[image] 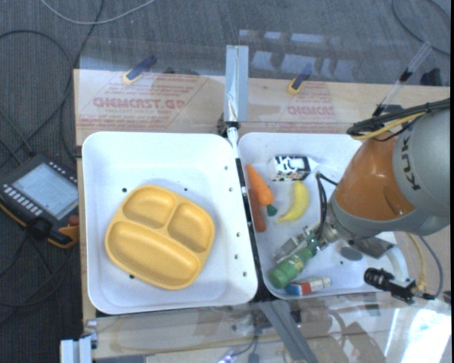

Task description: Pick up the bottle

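Observation:
A green bottle lies on its side near the front edge of the right bin, slanting up toward the right. My gripper reaches in from the right, below the orange band, and sits at the bottle's upper right end. It is close over or against the bottle there. The arm's bulk hides the right part of the bin.
In the right bin, an orange carrot lies along the left wall, with a yellow banana beside it. A black and white object sits at the back and a small red-and-blue tube at the front. The left bin holds a yellow divided plate.

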Tool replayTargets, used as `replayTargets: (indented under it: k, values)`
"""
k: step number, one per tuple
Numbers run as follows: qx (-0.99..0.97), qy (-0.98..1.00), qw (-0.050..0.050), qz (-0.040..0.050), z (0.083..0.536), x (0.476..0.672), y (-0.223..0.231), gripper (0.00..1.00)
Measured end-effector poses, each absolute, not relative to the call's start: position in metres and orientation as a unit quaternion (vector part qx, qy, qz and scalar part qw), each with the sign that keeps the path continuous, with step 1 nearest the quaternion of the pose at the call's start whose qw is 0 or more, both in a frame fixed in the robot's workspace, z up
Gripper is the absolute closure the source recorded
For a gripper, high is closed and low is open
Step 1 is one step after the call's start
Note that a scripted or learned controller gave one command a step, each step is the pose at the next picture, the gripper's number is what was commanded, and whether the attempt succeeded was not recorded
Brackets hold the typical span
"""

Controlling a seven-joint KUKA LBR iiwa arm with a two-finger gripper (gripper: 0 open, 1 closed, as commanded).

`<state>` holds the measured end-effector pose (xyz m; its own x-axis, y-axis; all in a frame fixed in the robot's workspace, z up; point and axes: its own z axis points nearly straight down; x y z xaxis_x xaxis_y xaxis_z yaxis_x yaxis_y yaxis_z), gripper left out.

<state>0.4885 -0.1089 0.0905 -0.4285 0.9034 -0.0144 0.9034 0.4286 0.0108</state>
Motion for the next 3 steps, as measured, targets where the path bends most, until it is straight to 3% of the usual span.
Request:
replayTargets:
  k: [1,2,3]
  values:
    - [0.533,0.846,0.008,0.0039,0.0996,0.4907,-0.1057,1.0]
    - [0.533,0.846,0.008,0.0039,0.0995,0.4906,-0.1056,0.0]
    - [0.648,0.761,0.007,0.0056,0.0904,0.4898,-0.1019,0.0]
